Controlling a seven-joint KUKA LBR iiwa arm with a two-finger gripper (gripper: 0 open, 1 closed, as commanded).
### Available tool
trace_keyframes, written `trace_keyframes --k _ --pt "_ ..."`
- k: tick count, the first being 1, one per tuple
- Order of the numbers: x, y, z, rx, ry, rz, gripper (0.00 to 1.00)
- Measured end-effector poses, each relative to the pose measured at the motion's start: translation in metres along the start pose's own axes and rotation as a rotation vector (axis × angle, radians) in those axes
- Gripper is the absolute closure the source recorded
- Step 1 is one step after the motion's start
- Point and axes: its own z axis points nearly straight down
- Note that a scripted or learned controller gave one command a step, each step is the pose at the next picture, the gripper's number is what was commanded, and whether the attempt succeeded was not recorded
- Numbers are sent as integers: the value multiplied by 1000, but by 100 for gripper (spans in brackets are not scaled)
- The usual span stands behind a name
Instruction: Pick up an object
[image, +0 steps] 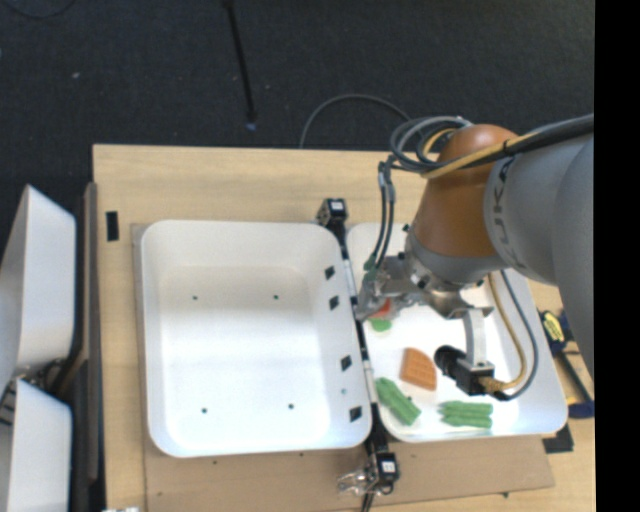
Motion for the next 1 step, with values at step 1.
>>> trace_keyframes --k 1 --pt "34 29 -41 4 -2 5 100"
